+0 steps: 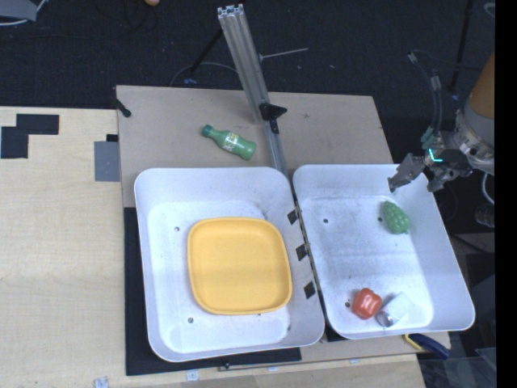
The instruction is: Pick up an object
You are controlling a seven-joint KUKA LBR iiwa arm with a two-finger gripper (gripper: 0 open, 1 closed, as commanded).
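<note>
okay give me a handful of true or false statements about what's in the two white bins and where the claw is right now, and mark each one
1. The yellow plate lies in the left bin. True.
2. The green bottle is inside the right bin. False: it lies on the bench behind the left bin, outside both.
3. The claw is clamped on the red object. False: the claw is at the right bin's far right corner, apart from the red object near the bin's front edge.
4. The green lumpy object sits in the right bin, nearer the claw than the red object is. True.
5. The plate is stacked on the red object. False: they are in different bins.
</note>
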